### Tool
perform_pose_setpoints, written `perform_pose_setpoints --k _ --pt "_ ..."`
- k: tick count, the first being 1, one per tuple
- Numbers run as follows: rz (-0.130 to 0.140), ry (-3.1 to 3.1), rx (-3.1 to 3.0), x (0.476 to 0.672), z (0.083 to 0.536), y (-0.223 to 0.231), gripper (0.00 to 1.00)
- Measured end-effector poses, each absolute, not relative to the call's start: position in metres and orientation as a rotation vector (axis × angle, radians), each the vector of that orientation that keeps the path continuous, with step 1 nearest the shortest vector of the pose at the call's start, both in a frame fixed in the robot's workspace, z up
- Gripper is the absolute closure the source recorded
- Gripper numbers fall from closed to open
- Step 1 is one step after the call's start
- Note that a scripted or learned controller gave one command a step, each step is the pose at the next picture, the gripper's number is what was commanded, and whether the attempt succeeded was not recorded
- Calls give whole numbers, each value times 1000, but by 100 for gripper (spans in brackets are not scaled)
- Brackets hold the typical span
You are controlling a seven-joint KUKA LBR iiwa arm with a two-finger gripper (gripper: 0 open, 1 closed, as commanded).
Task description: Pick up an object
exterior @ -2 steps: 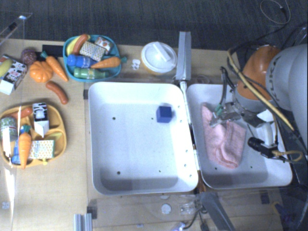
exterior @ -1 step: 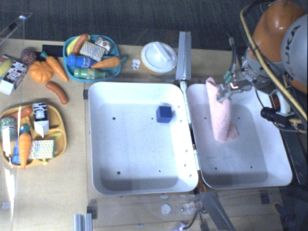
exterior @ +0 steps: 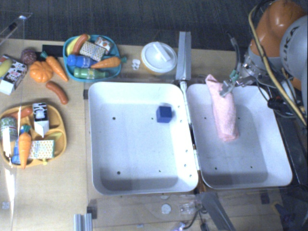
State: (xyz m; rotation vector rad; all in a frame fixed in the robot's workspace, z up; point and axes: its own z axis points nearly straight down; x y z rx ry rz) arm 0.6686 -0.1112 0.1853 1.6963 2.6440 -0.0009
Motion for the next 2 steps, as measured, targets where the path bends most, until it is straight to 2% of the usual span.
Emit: perform_pose_setpoints --k 2 --pt "2 2993 958 665 182 -57 100"
